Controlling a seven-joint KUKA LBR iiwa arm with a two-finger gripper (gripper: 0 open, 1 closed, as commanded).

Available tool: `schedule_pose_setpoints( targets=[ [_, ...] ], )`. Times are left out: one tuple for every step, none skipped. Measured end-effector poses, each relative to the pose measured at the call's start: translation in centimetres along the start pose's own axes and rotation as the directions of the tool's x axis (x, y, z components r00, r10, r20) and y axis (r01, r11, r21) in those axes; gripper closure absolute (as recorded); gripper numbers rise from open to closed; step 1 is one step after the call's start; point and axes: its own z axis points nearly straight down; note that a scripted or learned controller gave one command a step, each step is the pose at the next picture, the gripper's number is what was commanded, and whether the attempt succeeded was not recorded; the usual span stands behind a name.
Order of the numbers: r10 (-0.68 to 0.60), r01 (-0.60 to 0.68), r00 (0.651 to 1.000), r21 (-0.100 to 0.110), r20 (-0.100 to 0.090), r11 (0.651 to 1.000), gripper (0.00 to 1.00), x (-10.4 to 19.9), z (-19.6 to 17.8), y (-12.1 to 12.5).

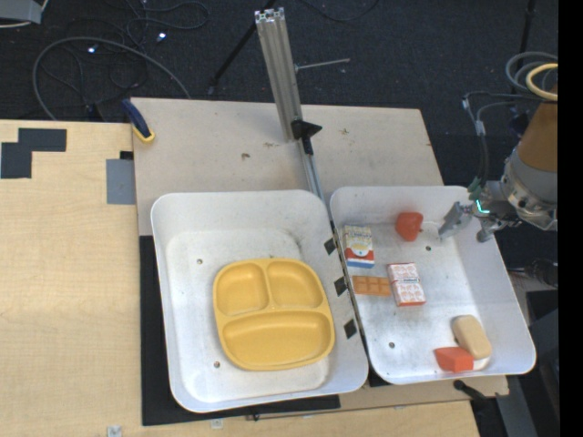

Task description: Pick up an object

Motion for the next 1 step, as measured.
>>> schedule_pose_setpoints(
  targets=[
    [0.000, 0.000, 1.000, -0.002, 0.001, 1.000, 0.00, -0.01, -0.11, 0.07]
  ],
)
